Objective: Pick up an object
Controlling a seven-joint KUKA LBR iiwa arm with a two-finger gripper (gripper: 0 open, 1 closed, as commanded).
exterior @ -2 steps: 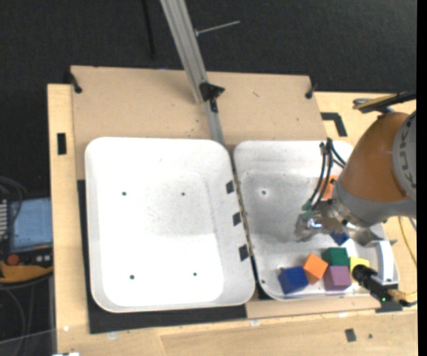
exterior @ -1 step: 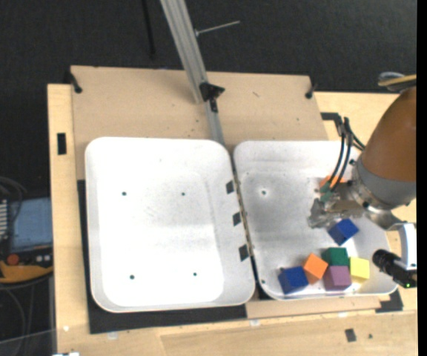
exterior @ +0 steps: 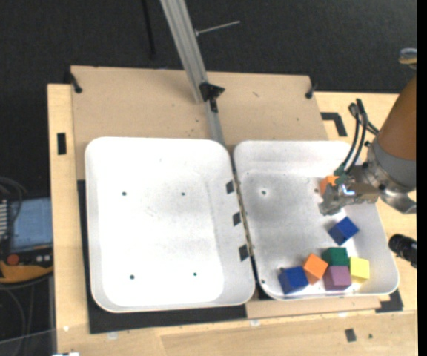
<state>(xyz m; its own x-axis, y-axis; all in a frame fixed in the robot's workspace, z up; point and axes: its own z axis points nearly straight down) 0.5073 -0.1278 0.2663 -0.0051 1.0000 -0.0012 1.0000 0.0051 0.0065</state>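
Observation:
My gripper (exterior: 334, 198) hangs over the right side of the right bin (exterior: 288, 176), reaching in from the right. An orange bit shows at its upper left, too small to name. Just below the gripper lies a blue block (exterior: 343, 230), apart from it. Along the bin's front edge sit a second blue cube (exterior: 293, 279), an orange cube (exterior: 316, 267), a green cube (exterior: 337, 256), a purple cube (exterior: 337, 277) and a yellow cube (exterior: 359, 268), packed close together.
The left bin (exterior: 161, 221) lies beside the right one, with small black clips along the seam between them. A slanted metal rail (exterior: 187, 47) runs from the top down to the bins' back edge. Cables and a blue box (exterior: 32, 225) sit off the bench at left.

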